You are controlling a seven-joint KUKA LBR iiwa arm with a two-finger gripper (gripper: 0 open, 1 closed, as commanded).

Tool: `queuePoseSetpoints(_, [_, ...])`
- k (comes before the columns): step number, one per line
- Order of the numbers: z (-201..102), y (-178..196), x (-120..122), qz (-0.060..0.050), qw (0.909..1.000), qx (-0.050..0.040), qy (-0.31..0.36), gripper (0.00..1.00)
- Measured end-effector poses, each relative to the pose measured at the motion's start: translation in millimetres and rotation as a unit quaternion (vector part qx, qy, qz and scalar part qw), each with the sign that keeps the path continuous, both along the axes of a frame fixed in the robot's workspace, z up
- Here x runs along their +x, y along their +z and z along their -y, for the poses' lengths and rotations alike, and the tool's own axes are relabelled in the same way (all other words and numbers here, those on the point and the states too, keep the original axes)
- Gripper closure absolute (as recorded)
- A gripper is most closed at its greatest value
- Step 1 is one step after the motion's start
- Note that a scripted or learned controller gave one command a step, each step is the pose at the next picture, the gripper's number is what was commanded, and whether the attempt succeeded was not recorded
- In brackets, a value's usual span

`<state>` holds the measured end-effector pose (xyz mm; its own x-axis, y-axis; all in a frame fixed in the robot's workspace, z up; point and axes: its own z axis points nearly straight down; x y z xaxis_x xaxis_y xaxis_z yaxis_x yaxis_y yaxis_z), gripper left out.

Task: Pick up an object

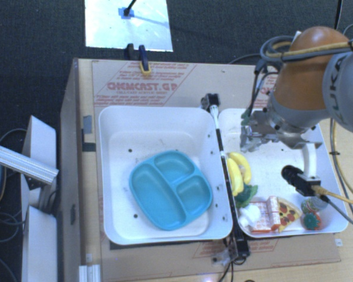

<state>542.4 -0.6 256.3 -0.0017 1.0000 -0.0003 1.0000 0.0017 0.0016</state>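
1. Since the task names no particular obj, I'm taking the yellow curved plastic toy banana (238, 170) as best candidate. It lies in the right white bin (270, 168), hard against the left wall by the divider, just below the gripper (249, 140) in the view.
2. Handling, my guess: hollow plastic or foam, so light, fairly stiff, not fragile. Skin looks smooth, so it may slip.
3. Where to grab: across the mid-section, the narrow way, w/ the closing direction square to its length. The ends taper and would prob squirt out. The wall is right beside it, so there's little room on that side.
4. Other options crowd the same bin's near edge:
   - a green leafy-looking piece (246, 194) touching the banana's lower end
   - a white lump (251, 213)
   - a flat pizza-slice toy (284, 211) beside the lump, hard to get under
   - a small multi-coloured ball (310, 220) near the right corner, which would roll
5. The left white bin (159, 111) holds a blue divided plastic plate (172, 188). It's wide and flat, so a poor pick; only the rim looks grippable.
6. Arm pose: the grey arm (344, 81) w/ its orange band (309, 69) comes in from the right, wrist bent down over the right bin's far half. The gripper points down over bare floor near the far-left corner, close to the banana's upper end but apart from it. I see nothing held.
7. Tool state: can't tell whether it's apart or together; too small and shaded at this angle.
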Motion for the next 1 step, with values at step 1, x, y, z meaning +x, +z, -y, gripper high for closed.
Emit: queuePoseSetpoints(1, [-19.1, -52.7, 25.0, -0.001, 1.0, 0.0003, 0.001, 1.0])
